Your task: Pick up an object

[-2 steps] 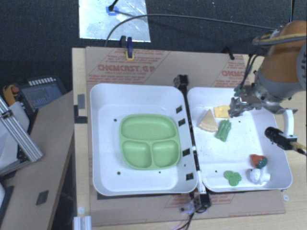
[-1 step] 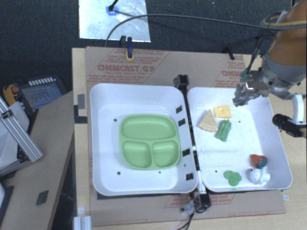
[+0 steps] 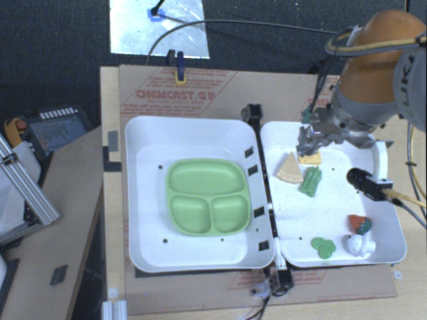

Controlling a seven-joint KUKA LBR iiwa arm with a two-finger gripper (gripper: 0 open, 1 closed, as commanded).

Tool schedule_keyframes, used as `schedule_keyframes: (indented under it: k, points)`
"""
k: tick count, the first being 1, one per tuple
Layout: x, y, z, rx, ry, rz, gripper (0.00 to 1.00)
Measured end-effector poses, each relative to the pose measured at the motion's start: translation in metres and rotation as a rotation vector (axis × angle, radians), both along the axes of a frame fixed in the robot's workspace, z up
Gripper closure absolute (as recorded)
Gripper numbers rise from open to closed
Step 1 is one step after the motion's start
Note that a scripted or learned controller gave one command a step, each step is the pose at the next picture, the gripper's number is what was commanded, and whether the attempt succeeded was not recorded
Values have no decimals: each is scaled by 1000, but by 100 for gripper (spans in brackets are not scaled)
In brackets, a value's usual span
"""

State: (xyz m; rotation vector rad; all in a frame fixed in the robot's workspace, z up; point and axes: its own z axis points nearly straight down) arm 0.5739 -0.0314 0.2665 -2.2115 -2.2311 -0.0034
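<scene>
We see the hand [image 3: 308, 143] low over a flat yellow piece [image 3: 309, 158] beside a pale wedge [image 3: 289, 169]; can't tell its grip state.

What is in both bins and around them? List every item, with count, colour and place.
bins: two, white, side by side on the bench
divided plate: one, light green, left bin
wedge: one, tan, right bin
yellow piece: one, under the gripper
long green item: one, beside the wedge
round green item: one, right bin's near edge
red and white items: near-right corner
gripper: one, grey, over the right bin's far side
</scene>
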Motion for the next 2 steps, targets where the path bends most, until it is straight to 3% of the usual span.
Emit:
schedule_keyframes:
  k: [2]
  points:
    - [-16, 106, -15, 0, 0, 1, 100]
